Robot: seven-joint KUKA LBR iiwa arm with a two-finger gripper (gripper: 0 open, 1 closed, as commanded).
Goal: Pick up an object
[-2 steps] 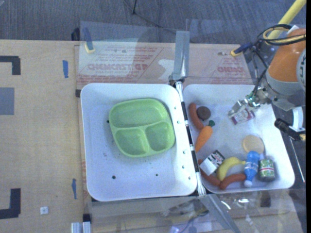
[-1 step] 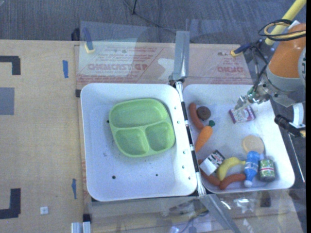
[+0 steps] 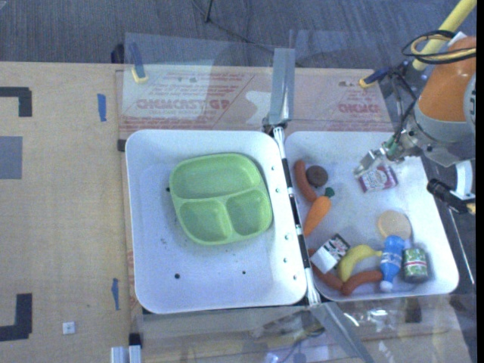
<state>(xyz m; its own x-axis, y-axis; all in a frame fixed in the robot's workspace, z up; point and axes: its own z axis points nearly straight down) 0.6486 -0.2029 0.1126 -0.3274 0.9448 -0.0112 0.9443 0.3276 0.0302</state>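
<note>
My gripper hangs over the upper right part of the right bin, just above a small maroon and white packet. Nothing shows as held. Lower in that bin lie an orange carrot, a round tan biscuit, a yellow banana, a blue bottle, a green can and a black and white box. A red sausage and a dark brown round piece lie near the bin's left wall.
The left bin holds a green divided plate. Another reddish sausage lies along the right bin's front edge. Cables and a yellow hose run beside the arm at the upper right. A metal divider separates the bins.
</note>
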